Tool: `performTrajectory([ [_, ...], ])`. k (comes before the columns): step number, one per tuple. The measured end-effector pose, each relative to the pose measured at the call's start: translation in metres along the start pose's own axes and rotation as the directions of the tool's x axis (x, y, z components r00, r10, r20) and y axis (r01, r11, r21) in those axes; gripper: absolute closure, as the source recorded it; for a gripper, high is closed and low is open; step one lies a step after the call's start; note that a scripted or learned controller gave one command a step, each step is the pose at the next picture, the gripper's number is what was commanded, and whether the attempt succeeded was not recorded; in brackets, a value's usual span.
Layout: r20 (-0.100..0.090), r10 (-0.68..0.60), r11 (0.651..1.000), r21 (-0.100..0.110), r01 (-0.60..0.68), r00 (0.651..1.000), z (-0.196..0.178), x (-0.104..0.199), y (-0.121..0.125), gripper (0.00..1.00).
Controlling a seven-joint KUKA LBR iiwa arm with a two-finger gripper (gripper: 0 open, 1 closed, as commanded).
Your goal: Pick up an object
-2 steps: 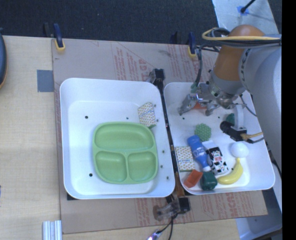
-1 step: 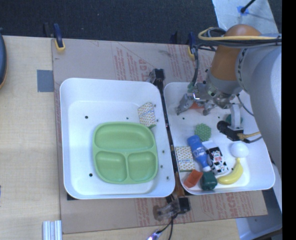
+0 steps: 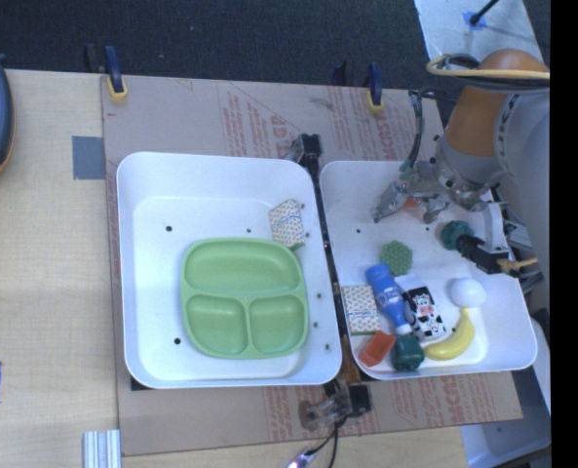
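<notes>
My gripper (image 3: 412, 200) hangs over the right bin (image 3: 352, 188); its fingers look spread apart, with nothing between them. Below it lies a round, bumpy green ball (image 3: 397, 256), and a smooth curved banana (image 3: 454, 342).

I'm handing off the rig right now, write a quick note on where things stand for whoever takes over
Claw: low over the far end of the right bin, nothing seen between its fingers.
Right bin's near end: blue bottle, banana, white ball, green ball, small boxes.
Left bin: green divided plate, a small box at its far corner.
Done: nothing lifted.
Left: grasp and raise one object.
</notes>
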State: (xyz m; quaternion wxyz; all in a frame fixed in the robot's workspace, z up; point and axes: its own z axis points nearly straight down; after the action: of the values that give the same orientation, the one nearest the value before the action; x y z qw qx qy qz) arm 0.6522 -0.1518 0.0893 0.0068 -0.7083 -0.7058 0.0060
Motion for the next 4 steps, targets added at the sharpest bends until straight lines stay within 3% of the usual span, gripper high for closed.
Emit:
performTrajectory([
  [1,0.001,-0.001,1.000,-0.005,0.001,1.000,0.001,-0.032,-0.128,0.00],
  [2,0.002,-0.014,1.000,-0.021,0.014,1.000,-0.002,0.004,-0.063,0.00],
  [3,-0.007,-0.004,1.000,0.016,0.004,1.000,-0.010,-0.024,0.000,0.00],
  [4,-0.001,-0.006,1.000,-0.006,0.006,1.000,0.000,-0.001,-0.093,0.00],
])
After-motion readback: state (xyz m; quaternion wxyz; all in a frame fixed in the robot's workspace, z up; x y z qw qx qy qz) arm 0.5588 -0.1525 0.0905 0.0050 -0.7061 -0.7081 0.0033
